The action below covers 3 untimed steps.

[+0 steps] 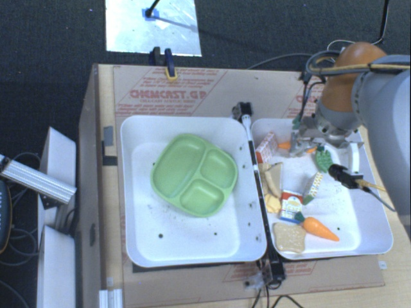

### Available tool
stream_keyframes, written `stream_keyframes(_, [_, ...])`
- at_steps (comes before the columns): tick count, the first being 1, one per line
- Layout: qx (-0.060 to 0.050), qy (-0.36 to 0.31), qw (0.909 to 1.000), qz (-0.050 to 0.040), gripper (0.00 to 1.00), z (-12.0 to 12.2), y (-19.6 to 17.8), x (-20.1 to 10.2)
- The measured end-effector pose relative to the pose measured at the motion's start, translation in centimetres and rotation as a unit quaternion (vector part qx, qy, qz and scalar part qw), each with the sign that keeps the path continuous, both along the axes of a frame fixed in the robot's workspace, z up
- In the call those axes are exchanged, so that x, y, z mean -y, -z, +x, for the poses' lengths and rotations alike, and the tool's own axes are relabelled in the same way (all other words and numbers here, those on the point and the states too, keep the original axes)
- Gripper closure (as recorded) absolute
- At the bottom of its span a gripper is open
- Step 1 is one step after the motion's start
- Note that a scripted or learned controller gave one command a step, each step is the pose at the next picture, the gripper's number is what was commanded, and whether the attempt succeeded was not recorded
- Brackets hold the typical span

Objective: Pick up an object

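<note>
- We see the grey arm's two-finger gripper (pixel 304 143) low in the far part of the right shallow white bin (pixel 372 236), amid clutter; how far the hand is open, and whether it has hold of anything, we cannot tell.
- Nearest candidate, in our judgement: the small orange piece (pixel 284 146) just left of the gripper, beside the red-and-white carton (pixel 264 147). Too small to read its long axis.
- The plain orange toy carrot (pixel 319 229) lies near the bin's front, well apart from the gripper; long axis roughly left-right, tip pointing right and slightly toward the front.
- Risk: items lie close together here, so closing could catch two things or nudge the green piece (pixel 322 158) aside.
- Risk: the bin's far wall is near; a small piece could slide against it and escape.
- The green divided plastic plate (pixel 194 174) sits alone in the left white bin (pixel 138 236).
</note>
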State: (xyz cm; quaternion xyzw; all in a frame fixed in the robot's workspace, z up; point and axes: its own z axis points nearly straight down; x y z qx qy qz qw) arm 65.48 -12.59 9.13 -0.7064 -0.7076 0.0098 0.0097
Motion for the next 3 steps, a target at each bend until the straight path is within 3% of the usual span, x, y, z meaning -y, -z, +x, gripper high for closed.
stream_keyframes(1, [0.000,0.000,1.0000,-0.0001,0.00,0.0,0.0,0.0])
stream_keyframes(2, [-0.006,0.003,1.0000,0.0026,0.00,0.6,1.1,0.5])
stream_keyframes(3, [-0.001,0.001,1.0000,0.0002,1.00,0.7,0.0,0.5])
